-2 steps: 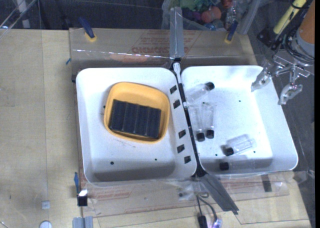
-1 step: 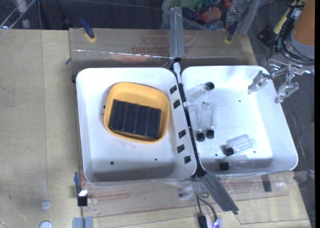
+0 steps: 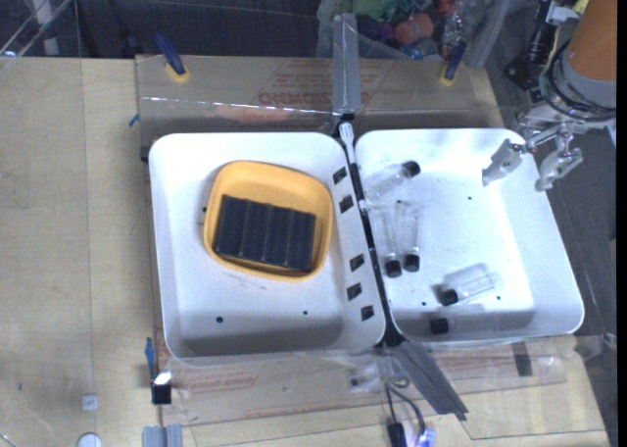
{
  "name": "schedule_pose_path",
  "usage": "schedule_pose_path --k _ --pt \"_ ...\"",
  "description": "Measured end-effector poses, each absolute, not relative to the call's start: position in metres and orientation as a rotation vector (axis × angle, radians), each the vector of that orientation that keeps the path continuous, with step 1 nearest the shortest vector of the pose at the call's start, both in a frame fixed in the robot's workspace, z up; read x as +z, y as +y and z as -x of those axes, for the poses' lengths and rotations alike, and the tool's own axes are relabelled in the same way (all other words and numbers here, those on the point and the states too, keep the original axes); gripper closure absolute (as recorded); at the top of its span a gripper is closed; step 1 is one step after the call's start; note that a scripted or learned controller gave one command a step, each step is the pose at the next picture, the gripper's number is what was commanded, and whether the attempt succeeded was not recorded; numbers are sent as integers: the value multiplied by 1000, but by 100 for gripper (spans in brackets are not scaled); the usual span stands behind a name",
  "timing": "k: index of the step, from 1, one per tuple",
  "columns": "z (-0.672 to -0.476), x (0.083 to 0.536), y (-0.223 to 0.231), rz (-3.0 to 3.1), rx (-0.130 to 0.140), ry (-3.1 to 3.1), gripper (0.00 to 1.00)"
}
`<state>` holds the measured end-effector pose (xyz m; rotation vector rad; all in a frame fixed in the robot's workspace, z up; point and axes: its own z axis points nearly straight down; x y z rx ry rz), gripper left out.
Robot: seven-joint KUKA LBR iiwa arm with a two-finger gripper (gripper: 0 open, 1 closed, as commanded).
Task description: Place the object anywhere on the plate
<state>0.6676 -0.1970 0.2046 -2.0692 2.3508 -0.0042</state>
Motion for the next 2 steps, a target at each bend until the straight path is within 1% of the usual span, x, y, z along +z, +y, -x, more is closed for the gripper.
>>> schedule_pose_path --k 1,2 --pt "-665 196 -223 2322 -3 2103 0" --pt "-648 193 -212 2508 6 1884 0"
